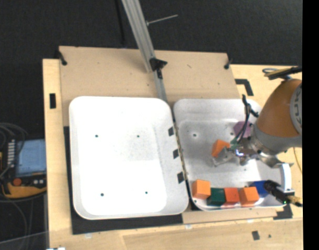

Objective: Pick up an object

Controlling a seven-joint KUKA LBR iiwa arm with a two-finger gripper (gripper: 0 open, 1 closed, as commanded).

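Orange block [220, 148], small and chunky, sits in the middle of the right white bin [201, 116], in the right half of the picture. It looks tipped up on a corner, with its longer side slanting from lower left to upper right. Maybe it leans like that because something is pushing or lifting it.

The gripper [233, 153] is just to the right of this block, very close, at the end of the grey arm with the orange band [279, 120]. I cannot tell how wide the gripper is, or if it has hold of the block. That part is too small and blurry.

More blocks lie in a row along the bottom edge of the same bin: an orange cube [201, 188], a green block [217, 196], two more orange blocks [232, 195] and a blue one [259, 188]. They may have slid there against the low wall.

The left white bin [123, 155] rests beside it on the brown desk [144, 74].
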